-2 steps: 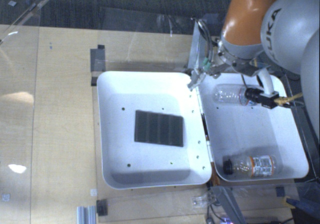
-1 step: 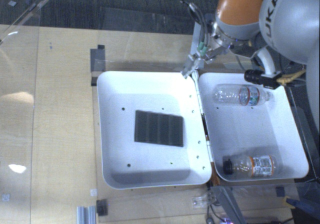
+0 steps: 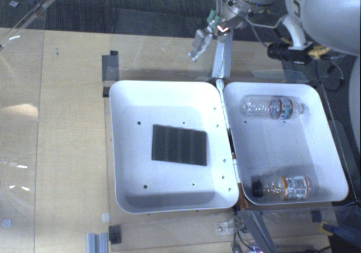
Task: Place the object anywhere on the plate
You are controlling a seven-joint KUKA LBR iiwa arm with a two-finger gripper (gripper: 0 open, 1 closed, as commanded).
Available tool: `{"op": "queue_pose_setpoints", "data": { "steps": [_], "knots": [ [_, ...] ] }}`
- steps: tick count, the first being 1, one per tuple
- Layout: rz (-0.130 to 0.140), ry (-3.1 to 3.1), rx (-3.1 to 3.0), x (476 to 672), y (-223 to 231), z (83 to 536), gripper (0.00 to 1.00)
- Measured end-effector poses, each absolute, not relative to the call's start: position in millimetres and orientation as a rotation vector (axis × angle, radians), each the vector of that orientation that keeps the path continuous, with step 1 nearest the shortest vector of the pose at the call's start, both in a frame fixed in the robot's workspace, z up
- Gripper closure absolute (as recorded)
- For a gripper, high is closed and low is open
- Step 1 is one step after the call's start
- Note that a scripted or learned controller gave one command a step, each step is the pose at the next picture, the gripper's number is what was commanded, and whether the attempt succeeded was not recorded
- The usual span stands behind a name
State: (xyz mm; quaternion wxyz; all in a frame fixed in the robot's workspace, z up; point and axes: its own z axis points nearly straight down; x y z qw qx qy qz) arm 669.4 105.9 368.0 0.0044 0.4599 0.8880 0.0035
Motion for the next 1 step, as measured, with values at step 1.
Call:
{"op": "queue_pose_setpoints", "data": {
  "steps": [1],
  "knots": [
    [0.010, 2.782, 1.441, 669.3, 105.9, 367.8, 0.00]
  ]
}}
